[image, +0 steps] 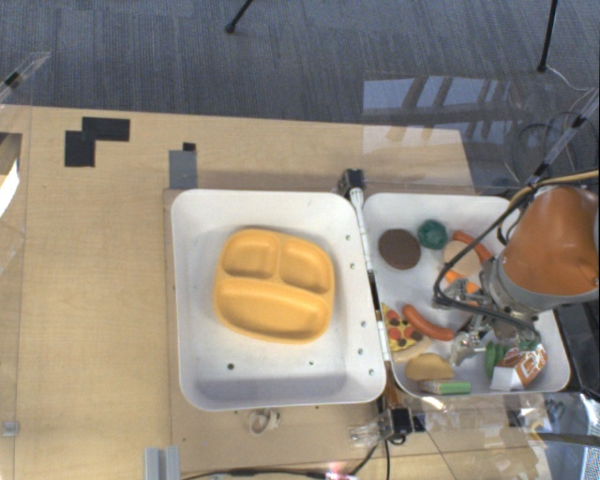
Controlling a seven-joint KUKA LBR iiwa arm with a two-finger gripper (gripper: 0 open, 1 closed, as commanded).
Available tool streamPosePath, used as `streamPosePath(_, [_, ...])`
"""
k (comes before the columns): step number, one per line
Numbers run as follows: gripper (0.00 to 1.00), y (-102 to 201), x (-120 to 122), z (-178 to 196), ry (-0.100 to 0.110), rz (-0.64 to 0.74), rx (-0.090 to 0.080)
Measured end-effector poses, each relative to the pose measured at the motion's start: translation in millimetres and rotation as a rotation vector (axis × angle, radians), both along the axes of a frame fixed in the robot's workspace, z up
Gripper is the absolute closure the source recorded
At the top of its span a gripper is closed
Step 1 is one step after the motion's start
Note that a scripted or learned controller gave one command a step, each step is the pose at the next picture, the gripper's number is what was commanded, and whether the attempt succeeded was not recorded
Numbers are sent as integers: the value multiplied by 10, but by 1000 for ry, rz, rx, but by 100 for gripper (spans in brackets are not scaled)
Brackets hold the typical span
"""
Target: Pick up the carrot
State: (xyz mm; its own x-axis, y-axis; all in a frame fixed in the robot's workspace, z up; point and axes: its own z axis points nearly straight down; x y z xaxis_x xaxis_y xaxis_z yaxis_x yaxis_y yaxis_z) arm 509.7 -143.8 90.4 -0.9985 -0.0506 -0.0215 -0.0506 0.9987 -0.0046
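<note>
Gripper (pixel 466 345): low in right bin (pixel 559 375); finger state cannot be told.
Carrot (pixel 471 247): right bin, far side, beside green item (pixel 432 233).
Right bin also: brown disc (pixel 400 248), sausage (pixel 429 322), pizza slice (pixel 400 333).
Left bin (pixel 192 309): yellow divided tray (pixel 276 284).

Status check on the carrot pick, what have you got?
Gripper low in right bin, fingers unclear. Carrot lies apart near bin's far side, partly behind arm. Hot dog and pizza slice beside gripper.

Grey carpet floor (pixel 281 47) beyond a pale wooden bench (pixel 84 309); black stand legs (pixel 242 14) on the carpet
</note>
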Motion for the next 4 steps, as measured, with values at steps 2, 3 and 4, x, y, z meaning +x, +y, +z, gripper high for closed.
streamPosePath(2, [0,-169,854,-8,6,-34,1])
streamPosePath(3, [100,-160,891,132,-4,-33,1])
streamPosePath(4, [100,-641,231,3,8,198,-5])
